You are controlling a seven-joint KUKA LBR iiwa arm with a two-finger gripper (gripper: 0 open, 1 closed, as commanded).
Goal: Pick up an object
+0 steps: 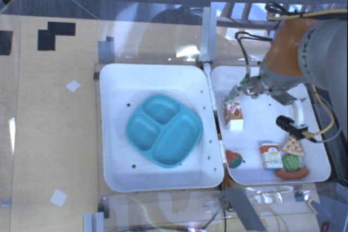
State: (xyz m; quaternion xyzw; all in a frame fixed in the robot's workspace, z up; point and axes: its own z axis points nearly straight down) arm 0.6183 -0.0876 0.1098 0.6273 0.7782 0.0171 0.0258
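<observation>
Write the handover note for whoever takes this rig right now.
Gripper: low over the right bin, at its upper left, just above the small red-and-white carton. Whether it grips the carton cannot be told from this view.
Right bin's other things: red toy at the lower left rim; orange carton, pizza slice, green piece and sausage at the lower right.
Left bin: blue divided plate.
Done: arm brought to the carton. Left: confirm a grasp and lift.
</observation>
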